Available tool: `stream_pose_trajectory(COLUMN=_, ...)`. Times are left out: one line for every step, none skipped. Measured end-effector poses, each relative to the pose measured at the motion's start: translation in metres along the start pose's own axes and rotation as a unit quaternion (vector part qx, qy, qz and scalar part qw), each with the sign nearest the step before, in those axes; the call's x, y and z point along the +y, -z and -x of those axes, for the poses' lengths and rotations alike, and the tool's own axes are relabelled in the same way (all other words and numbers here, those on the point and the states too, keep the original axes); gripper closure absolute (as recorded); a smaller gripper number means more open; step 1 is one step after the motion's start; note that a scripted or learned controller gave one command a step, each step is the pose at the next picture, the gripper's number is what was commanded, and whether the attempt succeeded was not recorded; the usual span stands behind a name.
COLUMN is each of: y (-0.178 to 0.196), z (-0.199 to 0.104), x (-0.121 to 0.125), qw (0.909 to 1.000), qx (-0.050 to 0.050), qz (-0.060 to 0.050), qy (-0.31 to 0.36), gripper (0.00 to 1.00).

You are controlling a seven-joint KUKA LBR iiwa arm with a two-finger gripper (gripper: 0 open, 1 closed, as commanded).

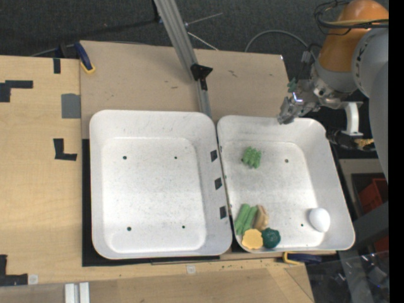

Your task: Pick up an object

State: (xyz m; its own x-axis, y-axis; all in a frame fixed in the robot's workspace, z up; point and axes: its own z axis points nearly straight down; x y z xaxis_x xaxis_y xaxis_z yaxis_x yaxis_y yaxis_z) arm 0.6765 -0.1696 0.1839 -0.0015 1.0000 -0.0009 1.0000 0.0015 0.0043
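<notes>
Wooden bench (pixel 139 74) fills most of the frame, seen from above at a slant, with dark floor along the top edge. Two shallow white bins sit side by side on it. At centre left is the left bin (pixel 101 169), showing bare speckled floor. At centre right is the right bin (pixel 334 188), which holds all the loose objects. A metal rail (pixel 180 40) slants down from the top centre to the gap between the bins. At the upper right the grey arm (pixel 372 62), with its orange band (pixel 353 33), reaches in. Its gripper (pixel 289 113) hangs over the top edge of the right bin, near that bin's upper right corner, and nothing is visible between its fingers; whether the jaws are wide or narrow cannot be told at this size. Candidate objects, largest first: a green bundle (pixel 245 217) at the bin's lower left, touching a tan piece (pixel 261 217); a white ball (pixel 319 219) alone at the lower right; a yellow disc (pixel 252 239) and a dark green lump (pixel 271 237) at the bottom edge, touching each other; and a small green block (pixel 251 158) standing alone in the upper middle. The block looks the best target: nearest the gripper and well apart from everything else. A straight descent centred over it should avoid the crowded lower cluster.
</notes>
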Motion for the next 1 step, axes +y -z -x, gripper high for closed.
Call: stream_pose_trajectory(y=0.0502, z=-0.0003, x=0.0012, qw=1.0000, qx=0.000, qz=0.000, qy=0.000, gripper=1.00)
